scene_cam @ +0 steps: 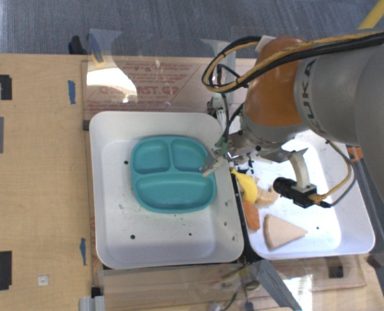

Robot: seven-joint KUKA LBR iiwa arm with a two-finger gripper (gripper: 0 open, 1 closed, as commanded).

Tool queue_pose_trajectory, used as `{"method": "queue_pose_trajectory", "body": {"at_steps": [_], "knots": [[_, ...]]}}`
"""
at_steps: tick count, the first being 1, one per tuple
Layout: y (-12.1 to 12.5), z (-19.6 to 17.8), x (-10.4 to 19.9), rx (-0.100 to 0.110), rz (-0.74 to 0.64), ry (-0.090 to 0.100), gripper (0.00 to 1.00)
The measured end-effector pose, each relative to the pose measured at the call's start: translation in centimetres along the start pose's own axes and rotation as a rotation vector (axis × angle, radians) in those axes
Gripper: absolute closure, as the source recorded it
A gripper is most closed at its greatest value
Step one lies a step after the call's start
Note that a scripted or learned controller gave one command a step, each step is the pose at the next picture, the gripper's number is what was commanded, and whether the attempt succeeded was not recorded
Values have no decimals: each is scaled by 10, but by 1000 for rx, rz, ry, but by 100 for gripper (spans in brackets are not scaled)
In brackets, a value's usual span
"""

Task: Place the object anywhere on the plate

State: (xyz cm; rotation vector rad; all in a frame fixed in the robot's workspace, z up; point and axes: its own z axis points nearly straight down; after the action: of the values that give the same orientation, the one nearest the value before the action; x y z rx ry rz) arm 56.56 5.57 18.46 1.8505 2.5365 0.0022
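Note:
A teal divided plate (172,173) lies in the left bin (114,238), and I see nothing on its three sections. My gripper (213,162) hangs low at the plate's right rim, right by the wall between the two bins. I see no object in it from this angle. In the right bin (347,232) lie a yellow banana-like piece (247,185), an orange slice (267,199), an orange carrot-like piece (251,216) and a beige wedge (282,232), all near that bin's left wall and below the gripper.
The grey arm with its orange band (276,96) covers the top of the right bin, and yellow and black cables loop around it. A black connector (295,190) sticks out beside the food pieces. A clear plastic sheet (146,83) lies behind the bins.

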Motion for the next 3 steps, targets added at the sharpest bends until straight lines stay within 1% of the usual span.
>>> {"method": "queue_pose_trajectory", "body": {"at_steps": [3], "knots": [[0,0,0,0,0,0,0]]}}
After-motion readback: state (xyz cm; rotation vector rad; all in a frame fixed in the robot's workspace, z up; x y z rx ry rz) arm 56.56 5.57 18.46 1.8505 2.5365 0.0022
